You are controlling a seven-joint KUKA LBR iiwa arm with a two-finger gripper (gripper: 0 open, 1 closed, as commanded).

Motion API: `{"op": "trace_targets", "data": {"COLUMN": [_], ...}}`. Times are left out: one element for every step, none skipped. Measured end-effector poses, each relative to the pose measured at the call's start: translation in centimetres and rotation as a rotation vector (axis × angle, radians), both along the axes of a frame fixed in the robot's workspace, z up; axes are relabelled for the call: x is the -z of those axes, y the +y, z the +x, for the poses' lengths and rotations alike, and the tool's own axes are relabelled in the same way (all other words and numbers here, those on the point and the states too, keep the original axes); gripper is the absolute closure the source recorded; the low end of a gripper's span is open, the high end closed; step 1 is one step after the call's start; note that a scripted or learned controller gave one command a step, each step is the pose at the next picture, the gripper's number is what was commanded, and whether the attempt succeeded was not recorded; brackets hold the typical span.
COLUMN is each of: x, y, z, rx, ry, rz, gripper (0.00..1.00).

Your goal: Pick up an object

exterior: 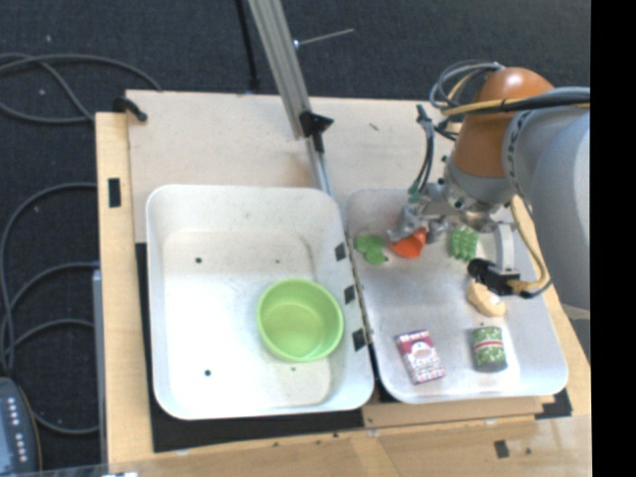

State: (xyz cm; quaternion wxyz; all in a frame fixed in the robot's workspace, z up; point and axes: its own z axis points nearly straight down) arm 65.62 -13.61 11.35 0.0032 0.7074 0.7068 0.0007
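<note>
Two shallow white bins are sitting side by side on the bench (219, 142). The left bin (199, 227) is holding a lime-green bowl (300, 320), resting upright toward its five o'clock corner. The right bin (537, 361) is carrying the rest: a small green piece (372, 249) at its ten o'clock edge, an orange object (408, 245) just beside it, a green block (463, 241) near twelve o'clock, a yellowish piece (486, 299) at three o'clock, a red-and-white packet (420, 356) at six o'clock and a green can (487, 348) at five o'clock. The gripper (417, 225) is hanging directly over the orange object, seemingly touching it; whether it is grasping anything cannot be told.
</note>
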Motion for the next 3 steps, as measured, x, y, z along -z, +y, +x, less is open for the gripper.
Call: {"op": "trace_targets", "data": {"x": [-6.3,-11.9,-11.1], "y": [0.4,-0.6,-0.7], "z": [-0.3,-0.4,-0.4], "rx": [-0.003,0.001,0.001], "ry": [-0.002,0.001,0.006], "rz": [0.003,0.002,0.000], "gripper": [1.00,1.00,1.00]}}
